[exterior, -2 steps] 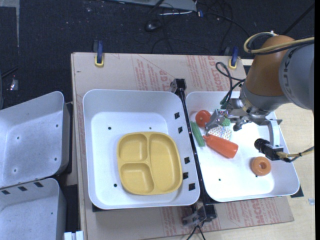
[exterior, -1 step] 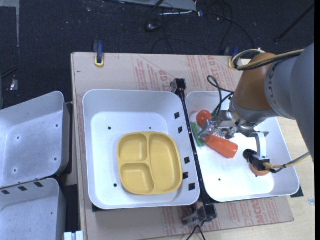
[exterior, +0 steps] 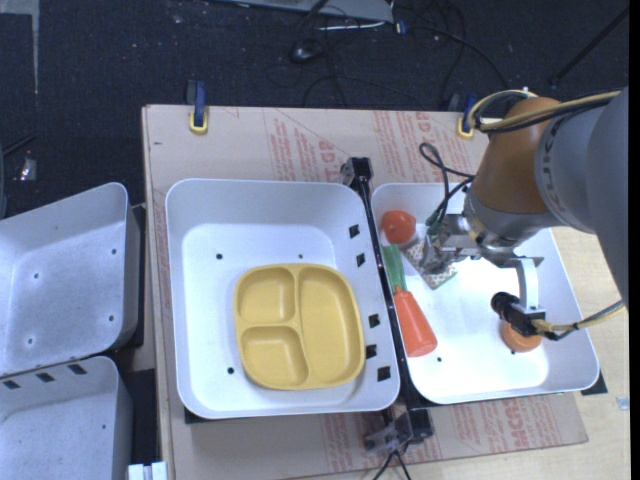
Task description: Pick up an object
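0 objects lifted, by your view | gripper (exterior: pixel 437 258) low in right bin (exterior: pixel 570 373), beside carrot (exterior: pixel 407 311) and tomato (exterior: pixel 398 226) | finger state: you cannot tell | grasp and lift remain | yellow tray (exterior: pixel 300 326) sits in left bin (exterior: pixel 190 268)

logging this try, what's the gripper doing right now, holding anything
gripper: low in the right bin, beside the carrot and the red ball; open or closed cannot be told, no object seen held.

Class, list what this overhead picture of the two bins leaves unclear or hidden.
- Pincer: a blurred metal cluster under the grey arm; finger state unreadable.
- Small round orange object: partly covered by a black fitting; identity unclear.
- Right white bin: its far side hidden by the arm.
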Tool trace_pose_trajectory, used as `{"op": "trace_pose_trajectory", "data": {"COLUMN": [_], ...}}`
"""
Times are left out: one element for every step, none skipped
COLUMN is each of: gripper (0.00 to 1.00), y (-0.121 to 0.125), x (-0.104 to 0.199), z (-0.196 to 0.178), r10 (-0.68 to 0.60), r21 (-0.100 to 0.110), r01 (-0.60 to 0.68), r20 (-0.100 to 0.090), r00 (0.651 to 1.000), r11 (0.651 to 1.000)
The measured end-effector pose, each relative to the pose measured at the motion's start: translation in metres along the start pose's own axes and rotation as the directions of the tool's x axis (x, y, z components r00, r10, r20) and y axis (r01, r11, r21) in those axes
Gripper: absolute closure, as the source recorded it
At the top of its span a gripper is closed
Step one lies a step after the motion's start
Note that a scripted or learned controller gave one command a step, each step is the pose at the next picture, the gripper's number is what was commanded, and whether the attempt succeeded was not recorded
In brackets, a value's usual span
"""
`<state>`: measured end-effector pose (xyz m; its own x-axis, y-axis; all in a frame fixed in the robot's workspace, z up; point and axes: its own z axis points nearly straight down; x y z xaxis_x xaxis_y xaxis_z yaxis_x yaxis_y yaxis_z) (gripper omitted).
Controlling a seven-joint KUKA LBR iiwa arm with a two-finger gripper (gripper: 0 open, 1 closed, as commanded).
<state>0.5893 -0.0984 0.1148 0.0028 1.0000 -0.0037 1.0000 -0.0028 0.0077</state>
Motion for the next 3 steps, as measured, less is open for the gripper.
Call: {"op": "trace_pose_trajectory", "data": {"gripper": [1.0,1.0,1.0], "y": [0.01,0.012,0.002], "x": [-0.004,-0.005,0.044], "z": [-0.059,-0.112,-0.115], "r10": [-0.005,-0.005,-0.01], "r21": [0.001,0.001,0.009], "r01": [0.005,0.005,0.01], "r20": [-0.002,-0.002,-0.006], "r00": [1.0,1.0,1.0], "r11": [1.0,1.0,1.0]}}
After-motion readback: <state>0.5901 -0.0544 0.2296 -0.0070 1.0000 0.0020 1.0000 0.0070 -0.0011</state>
